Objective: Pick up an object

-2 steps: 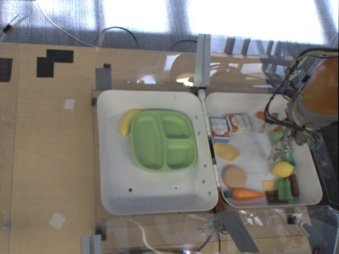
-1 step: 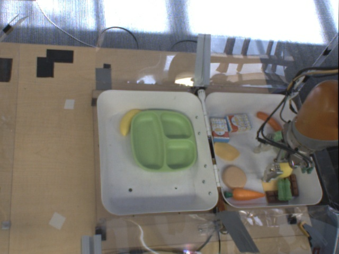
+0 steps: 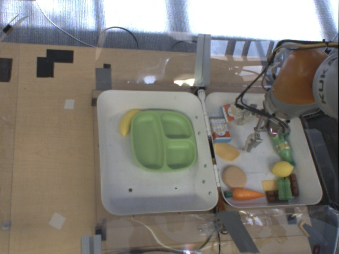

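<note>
One banana [image 3: 127, 121], one green plate [image 3: 162, 140], one carrot [image 3: 247, 194].

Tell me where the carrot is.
The carrot lies at the right bin's front left corner, just below the tan round piece.

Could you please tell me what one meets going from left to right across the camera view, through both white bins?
Banana → green divided plate → small carton → pincer → green bottle.
</note>
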Tool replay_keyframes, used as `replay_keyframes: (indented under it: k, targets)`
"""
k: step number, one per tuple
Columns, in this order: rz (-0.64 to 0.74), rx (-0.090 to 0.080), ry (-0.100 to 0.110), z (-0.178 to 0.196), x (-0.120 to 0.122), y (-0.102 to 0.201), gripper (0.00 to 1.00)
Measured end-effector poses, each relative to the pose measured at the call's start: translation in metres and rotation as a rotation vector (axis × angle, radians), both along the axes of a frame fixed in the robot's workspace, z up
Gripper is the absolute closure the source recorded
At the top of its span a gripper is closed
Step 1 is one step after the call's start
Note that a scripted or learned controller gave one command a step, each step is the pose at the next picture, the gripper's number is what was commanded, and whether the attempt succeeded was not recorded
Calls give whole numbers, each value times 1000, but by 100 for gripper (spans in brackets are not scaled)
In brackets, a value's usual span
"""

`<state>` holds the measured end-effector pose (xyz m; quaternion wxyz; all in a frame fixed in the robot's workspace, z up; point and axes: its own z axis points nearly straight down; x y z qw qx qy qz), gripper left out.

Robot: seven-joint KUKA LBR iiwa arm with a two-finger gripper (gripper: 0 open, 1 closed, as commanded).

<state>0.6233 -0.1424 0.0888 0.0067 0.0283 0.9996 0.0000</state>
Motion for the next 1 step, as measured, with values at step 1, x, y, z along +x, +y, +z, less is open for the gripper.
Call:
replay_keyframes:
  k: [1]
  targets:
    - [60, -4, 1, 0, 18, -66, 0]
